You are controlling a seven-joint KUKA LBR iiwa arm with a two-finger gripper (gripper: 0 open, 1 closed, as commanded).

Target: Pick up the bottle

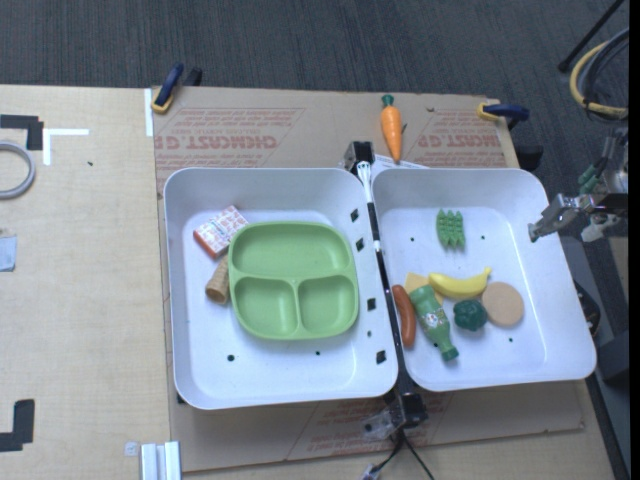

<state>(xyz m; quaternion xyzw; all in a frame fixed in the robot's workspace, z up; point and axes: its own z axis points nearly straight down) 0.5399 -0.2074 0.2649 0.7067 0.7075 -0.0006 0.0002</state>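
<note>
My gripper (545, 226) hovers over the right bin's (560, 358) right rim; whether it is spread I cannot tell. The green bottle (433, 321) lies toward that bin's front-left corner, wedged between sausage (404, 315) and broccoli (470, 315), so access looks tight.

I'm looking down at a robot lab bench: cardboard (235, 133) clamped (168, 88) to the far edge, two white bins (190, 348) of toy food, cables (600, 68) far right, grey carpet (300, 18) beyond.
</note>
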